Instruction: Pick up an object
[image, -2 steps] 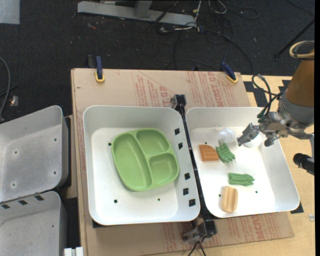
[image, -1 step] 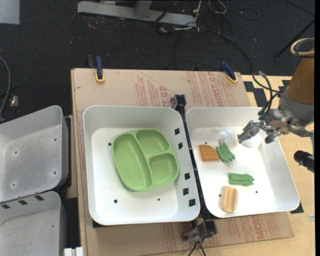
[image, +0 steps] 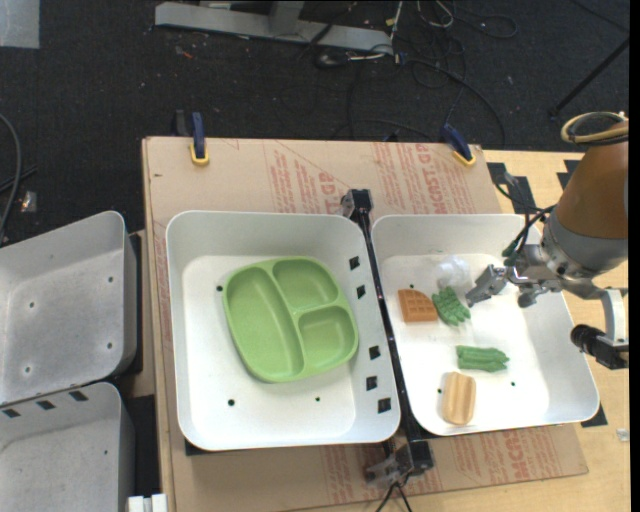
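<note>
In the left white bin (image: 190, 330) lies a light green plastic divided plate (image: 290, 318), well apart from the arm and probably not the aim of this reach. In the right white bin (image: 560, 385) a small orange-brown waffle-like square (image: 417, 305) sits near the divider, and touching its right side is a leafy dark green plastic toy (image: 451, 306), lumpy and ragged in outline, its long axis running slantwise from upper left to lower right. Below it a ridged green oblong toy (image: 482, 358) lies nearly level, and a tan rounded block (image: 459, 398) stands lower still. The grey two-finger gripper (image: 487, 286) reaches in from the right, just up and right of the leafy toy; whether its fingers are spread or closed I cannot tell, and nothing is seen between them
</note>
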